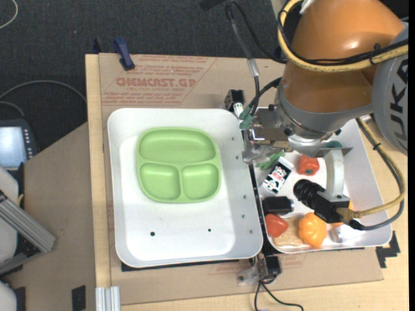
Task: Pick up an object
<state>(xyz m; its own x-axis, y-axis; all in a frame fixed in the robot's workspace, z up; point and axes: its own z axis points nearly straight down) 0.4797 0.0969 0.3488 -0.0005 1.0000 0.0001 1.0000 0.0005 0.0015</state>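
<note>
Your tool (277, 155) sat low over the right white plastic bin (373, 173), at 12 o'clock from the round orange fruit (312, 229), positioned for a pick; grip state couldn't be told.

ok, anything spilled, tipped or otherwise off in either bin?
Nothing stands out. The green divided plate lies flat in the left bin. In the right bin, the red tomato, orange pepper, red pepper and black-and-white box sit jumbled but inside the walls.
</note>
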